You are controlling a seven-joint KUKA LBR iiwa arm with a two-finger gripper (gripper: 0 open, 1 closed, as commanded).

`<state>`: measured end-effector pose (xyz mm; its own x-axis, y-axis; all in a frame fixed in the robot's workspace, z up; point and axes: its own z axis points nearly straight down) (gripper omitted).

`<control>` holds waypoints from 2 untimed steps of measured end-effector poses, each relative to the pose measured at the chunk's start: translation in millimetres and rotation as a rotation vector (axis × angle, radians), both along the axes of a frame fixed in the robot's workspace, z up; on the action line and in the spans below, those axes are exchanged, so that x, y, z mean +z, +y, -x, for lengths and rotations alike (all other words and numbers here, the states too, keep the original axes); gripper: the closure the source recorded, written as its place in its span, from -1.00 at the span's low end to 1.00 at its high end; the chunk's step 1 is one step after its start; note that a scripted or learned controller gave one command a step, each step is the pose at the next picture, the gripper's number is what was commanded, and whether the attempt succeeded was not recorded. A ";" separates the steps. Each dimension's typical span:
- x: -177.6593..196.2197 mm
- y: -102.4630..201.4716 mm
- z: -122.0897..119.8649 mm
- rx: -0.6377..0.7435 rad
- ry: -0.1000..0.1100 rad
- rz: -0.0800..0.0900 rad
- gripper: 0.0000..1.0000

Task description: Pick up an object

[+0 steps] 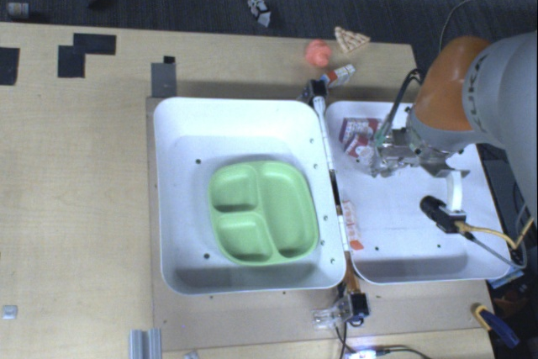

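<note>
Tool [385,166] hung low in the right bin [403,261], just beside a red-and-white packet [357,133] lying flat at the bin's far-left corner; couldn't tell whether it was clenched or released; nothing seen held. Packet looked light, thin, crinkly, probably slippery film; best pinched across a raised edge. Green divided tray [263,210] sat in the left bin [176,189], untouched.

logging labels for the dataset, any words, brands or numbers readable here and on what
None can be read.
Red and white packet in the right bin: print too blurred.
Small tube on the bench behind the bins: markings too small.
Green tray: no text seen.
</note>
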<state>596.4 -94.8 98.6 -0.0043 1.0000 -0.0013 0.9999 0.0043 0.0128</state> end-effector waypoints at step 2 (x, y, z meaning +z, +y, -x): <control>86.8 23.0 -59.9 0.001 0.009 -0.001 -1.00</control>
<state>656.4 -71.8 185.5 -0.0054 1.0000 -0.0001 1.0000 0.0054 0.0040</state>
